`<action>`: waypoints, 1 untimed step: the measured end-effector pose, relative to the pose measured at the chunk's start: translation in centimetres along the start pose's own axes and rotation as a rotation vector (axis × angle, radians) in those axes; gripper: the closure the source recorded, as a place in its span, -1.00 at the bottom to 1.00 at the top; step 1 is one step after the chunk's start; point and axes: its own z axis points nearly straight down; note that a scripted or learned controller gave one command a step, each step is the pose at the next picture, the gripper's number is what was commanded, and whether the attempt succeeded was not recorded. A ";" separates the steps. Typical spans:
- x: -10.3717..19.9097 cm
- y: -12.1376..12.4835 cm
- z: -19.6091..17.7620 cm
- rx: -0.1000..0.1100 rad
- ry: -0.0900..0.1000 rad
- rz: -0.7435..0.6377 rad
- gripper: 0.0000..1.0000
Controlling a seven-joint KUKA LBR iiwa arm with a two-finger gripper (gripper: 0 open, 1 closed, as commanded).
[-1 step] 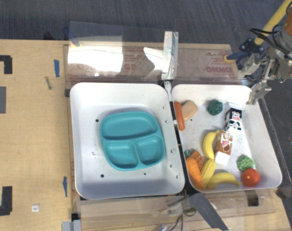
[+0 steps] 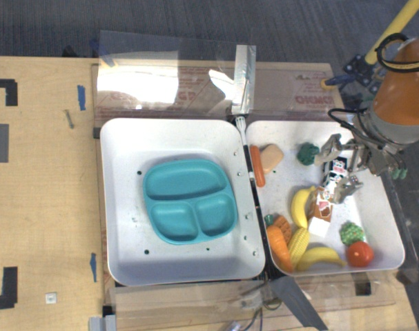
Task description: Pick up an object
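My gripper (image 2: 339, 167) hangs over the right bin (image 2: 392, 205), in its upper right part, below the arm's orange band. Just beneath and left of it lies a small white and orange carton (image 2: 323, 206). A yellow banana (image 2: 300, 206) rests beside the carton. A dark green broccoli (image 2: 307, 152) sits left of the gripper. Along the bin's front edge lie a second banana (image 2: 321, 256), a corn cob (image 2: 298, 241), an orange carrot (image 2: 278, 248), a red tomato (image 2: 359, 254) and a light green broccoli (image 2: 351, 232).
The left bin (image 2: 119, 185) holds a teal divided plate (image 2: 190, 200). A tan bread piece (image 2: 270, 156) and a red-orange sausage (image 2: 257, 166) lie by the wall between the bins. A clear plastic sheet (image 2: 168, 81) stands behind the bins.
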 end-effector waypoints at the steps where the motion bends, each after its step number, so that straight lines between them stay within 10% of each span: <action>1: 2.5 3.4 6.3 0.006 -0.016 0.193 -1.00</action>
